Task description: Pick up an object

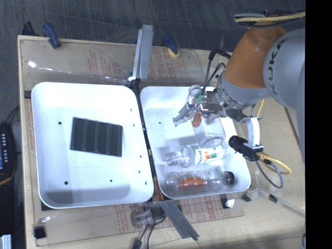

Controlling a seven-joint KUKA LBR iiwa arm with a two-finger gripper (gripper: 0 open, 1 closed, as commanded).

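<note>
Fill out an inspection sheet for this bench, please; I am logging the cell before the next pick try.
Surface: bench bears two white bins side by side, left bin and right bin.
Job's things: two clear plastic bottles lying in the right bin, upper bottle, lower bottle.
Clutter: dark ribbed pad in the left bin.
Hand: hand over the right bin, above the bottles; grip unclear.
Cables: yellow cable right of the right bin.
Surroundings: blue clamps on the far edge; dark floor.
</note>
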